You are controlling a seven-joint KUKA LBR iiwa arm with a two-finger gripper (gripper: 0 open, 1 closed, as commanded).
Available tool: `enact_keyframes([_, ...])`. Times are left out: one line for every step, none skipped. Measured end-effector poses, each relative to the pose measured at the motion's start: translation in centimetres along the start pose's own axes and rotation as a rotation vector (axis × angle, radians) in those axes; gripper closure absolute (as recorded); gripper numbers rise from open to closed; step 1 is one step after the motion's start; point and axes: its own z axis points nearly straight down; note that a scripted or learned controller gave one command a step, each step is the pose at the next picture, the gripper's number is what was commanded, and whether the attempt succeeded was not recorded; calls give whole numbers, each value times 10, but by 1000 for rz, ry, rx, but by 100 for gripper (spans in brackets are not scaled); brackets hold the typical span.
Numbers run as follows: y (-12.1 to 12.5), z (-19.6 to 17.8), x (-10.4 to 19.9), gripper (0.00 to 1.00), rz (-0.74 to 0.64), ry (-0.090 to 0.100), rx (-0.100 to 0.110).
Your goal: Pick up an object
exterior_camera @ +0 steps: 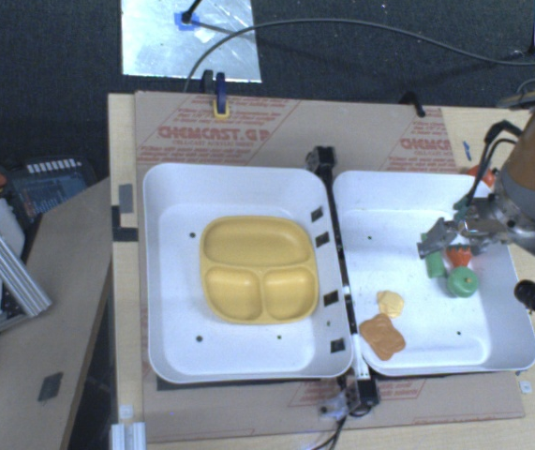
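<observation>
Open floor (389, 242) beside green toys (450, 272)

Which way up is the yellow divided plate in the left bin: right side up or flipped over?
Right side up. The yellow plate lies flat in the left bin, its three hollow compartments facing the camera.

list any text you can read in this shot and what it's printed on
"CHEMCAST GP", red print on the brown protective sheet behind the left bin.
"CHEMCAST", the same print at an angle on the sheet behind the right bin; its last letters are too blurred.
The device with buttons at left: markings too small to read.
</observation>
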Motion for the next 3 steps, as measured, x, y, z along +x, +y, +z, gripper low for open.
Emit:
enact_keyframes([2,-5,0,0,-2,-2,-11])
enact_keyframes([5,53,-8,0,0,-1,-7])
enact_keyframes([7,115,-5,0,-1,0,-7])
